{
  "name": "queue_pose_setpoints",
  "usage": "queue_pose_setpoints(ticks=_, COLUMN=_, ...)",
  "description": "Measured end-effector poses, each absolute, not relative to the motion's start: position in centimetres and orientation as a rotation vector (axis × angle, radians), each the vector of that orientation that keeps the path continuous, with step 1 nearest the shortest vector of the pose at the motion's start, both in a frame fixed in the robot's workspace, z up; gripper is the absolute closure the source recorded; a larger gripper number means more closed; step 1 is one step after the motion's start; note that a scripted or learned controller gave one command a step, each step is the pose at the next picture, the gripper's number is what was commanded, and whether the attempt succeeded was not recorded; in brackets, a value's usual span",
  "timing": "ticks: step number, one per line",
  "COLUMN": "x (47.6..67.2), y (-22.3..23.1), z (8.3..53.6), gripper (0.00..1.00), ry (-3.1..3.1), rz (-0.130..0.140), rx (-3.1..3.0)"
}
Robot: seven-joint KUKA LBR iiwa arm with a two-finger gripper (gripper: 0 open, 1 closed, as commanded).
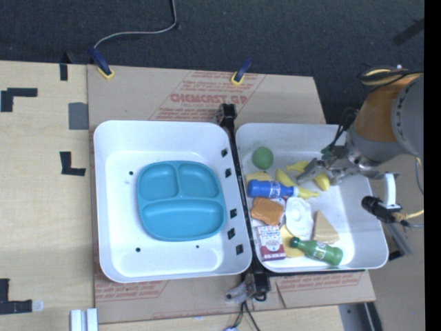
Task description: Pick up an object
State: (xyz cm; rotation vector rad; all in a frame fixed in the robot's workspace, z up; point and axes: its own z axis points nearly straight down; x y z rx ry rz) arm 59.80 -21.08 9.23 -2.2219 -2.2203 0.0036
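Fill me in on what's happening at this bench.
A grey arm with an orange band reaches in from the right, its gripper low over the right bin, beside some yellow pieces. That bin holds a clutter of toy food: a green ball, a blue bottle and a green bottle among it. Nothing is visibly lifted. The left bin holds a blue divided plate.

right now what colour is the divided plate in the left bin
Light blue; the divided plate shows clearly in the camera view.

Colours in the two white bins

Blue tray (pixel 181 200) in one white bin (pixel 114 150) — in the other, a green ball (pixel 262 158), yellow banana (pixel 298 166), blue bottle (pixel 270 189) and green bottle (pixel 318 251).
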Motion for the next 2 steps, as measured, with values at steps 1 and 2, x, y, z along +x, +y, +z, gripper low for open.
queue_pose_setpoints(ticks=1, x=67.0, y=-16.7, z=8.6, gripper=0.00, ry=-2.228, rz=-0.005, rx=-2.221)
queue_pose_setpoints(ticks=2, x=61.7, y=-12.5, z=8.6, gripper=0.00, ry=-2.224, rz=-0.001, rx=-2.222)
